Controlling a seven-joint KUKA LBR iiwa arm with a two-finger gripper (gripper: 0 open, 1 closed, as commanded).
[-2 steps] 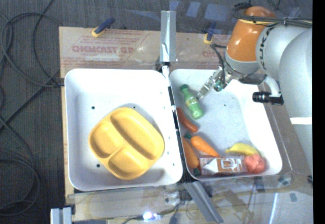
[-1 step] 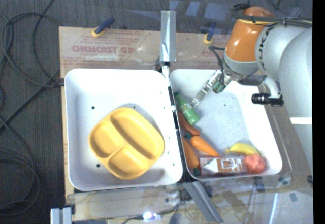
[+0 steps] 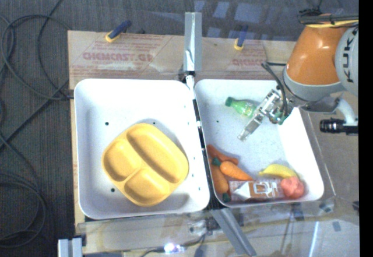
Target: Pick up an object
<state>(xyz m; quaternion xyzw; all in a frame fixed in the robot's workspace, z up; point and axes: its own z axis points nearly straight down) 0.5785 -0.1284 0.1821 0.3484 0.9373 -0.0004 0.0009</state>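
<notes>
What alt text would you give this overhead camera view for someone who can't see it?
A grey and orange robot arm's hand hangs over the right white bin, beside a green bottle, with carrots, a banana and a packet along its near edge. The left bin contains a yellow divided tray.

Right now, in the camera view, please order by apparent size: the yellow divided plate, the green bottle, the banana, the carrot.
1. yellow divided plate, clearly largest
2. carrot
3. green bottle and banana: they look alike, so I leave them unranked.
</notes>
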